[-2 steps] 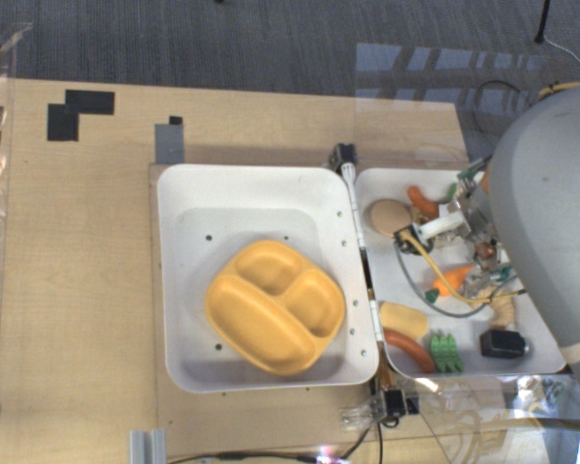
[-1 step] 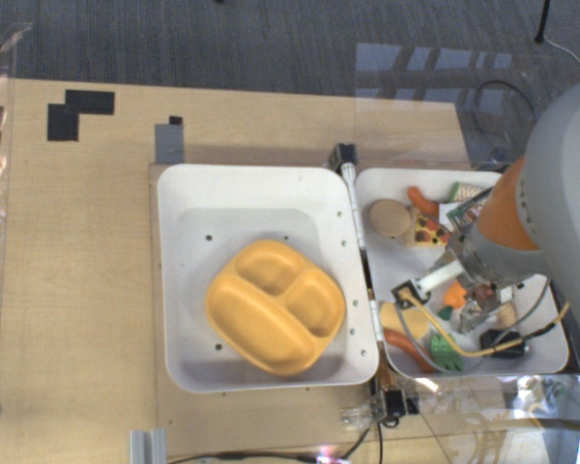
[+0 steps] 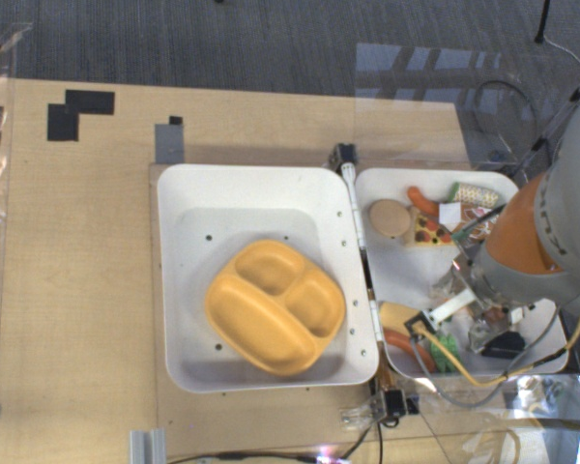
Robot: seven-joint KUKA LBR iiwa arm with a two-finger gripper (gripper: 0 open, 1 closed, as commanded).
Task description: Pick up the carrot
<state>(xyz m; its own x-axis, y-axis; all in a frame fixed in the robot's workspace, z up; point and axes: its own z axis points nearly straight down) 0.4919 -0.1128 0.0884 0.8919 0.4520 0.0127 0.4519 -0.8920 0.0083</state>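
Observation:
The carrot (image 3: 407, 342), orange with a green leafy end, lies in the near left corner of the right bin (image 3: 398, 274). My gripper (image 3: 482, 323) hangs low over the near part of that bin, just right of the carrot. The grey wrist and its orange band cover the gripper from above. Nothing can be seen held in it.
A yellow divided plate (image 3: 275, 304) lies in the left bin (image 3: 184, 259). At the back of the right bin are a tan disc (image 3: 390, 218), a red-orange sausage-like piece (image 3: 421, 199), a pizza slice (image 3: 426, 230) and a printed packet (image 3: 477, 194). A yellow piece (image 3: 395, 314) lies beside the carrot.

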